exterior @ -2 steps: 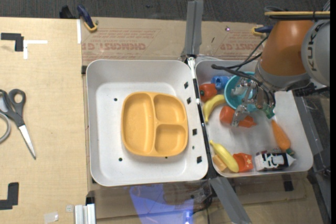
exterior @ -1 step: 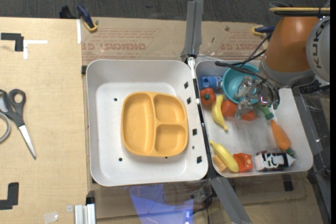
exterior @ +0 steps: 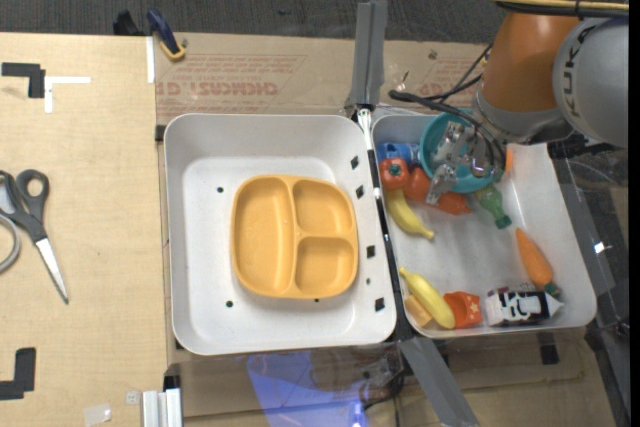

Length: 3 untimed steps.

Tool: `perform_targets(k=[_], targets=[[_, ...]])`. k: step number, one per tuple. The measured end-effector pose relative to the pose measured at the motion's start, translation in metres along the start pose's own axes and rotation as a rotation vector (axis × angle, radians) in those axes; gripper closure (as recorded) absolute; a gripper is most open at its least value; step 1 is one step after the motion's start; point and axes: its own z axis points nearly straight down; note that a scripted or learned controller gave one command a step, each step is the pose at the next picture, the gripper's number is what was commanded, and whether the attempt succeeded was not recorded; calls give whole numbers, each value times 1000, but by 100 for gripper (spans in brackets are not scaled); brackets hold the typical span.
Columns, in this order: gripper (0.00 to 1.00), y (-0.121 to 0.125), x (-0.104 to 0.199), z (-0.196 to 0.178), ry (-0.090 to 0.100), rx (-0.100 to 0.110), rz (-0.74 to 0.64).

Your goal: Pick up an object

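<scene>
The gripper hung over the right bin, metal fingers around the rim of a smooth teal bowl — whether they truly clamped it, I cannot tell. Below the bowl lay a curved banana, farther off a tapered carrot, with bare white floor between. Red pieces under the bowl were half hidden.

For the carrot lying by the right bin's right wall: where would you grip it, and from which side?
Grip the carrot across its thick middle, coming straight down from above. It lies flat on the right bin's floor, its length running roughly along the nearby wall, with bare floor on its left. Fingers should probably close across the narrow width; the wall side looks tight, so a slight turn may help.
</scene>
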Motion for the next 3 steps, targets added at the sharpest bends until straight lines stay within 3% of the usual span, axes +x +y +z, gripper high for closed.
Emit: perform_targets(k=[1, 2, 3], targets=[[100, -16, 85, 7, -5, -9, 162], [100, 63, 68, -85, 11, -8, 137], [100, 66, 66, -172, 11, -7, 150]])
